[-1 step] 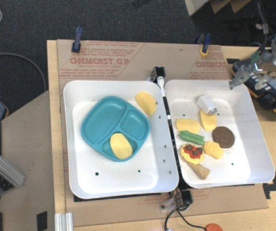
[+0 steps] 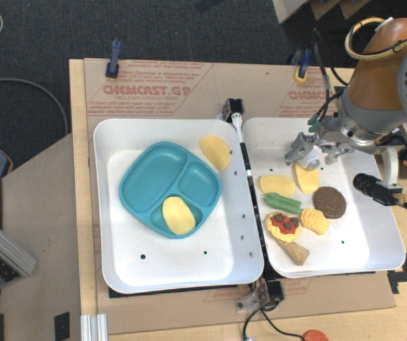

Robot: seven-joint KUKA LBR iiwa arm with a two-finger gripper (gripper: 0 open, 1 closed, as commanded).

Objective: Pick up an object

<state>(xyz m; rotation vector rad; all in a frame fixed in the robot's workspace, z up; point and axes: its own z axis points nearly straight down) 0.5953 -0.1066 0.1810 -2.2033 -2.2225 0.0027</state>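
overhead, two white bins (image 2: 111, 190) sit on brown board (image 2: 153, 91) over dark carpet (image 2: 40, 27); tool (image 2: 310, 151) state unclear.

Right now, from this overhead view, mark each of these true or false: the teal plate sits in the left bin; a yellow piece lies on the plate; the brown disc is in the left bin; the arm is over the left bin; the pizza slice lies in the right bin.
1. The teal plate sits in the left bin. True.
2. A yellow piece lies on the plate. True.
3. The brown disc is in the left bin. False: it lies in the right bin.
4. The arm is over the left bin. False: its gripper is above the far part of the right bin.
5. The pizza slice lies in the right bin. True.
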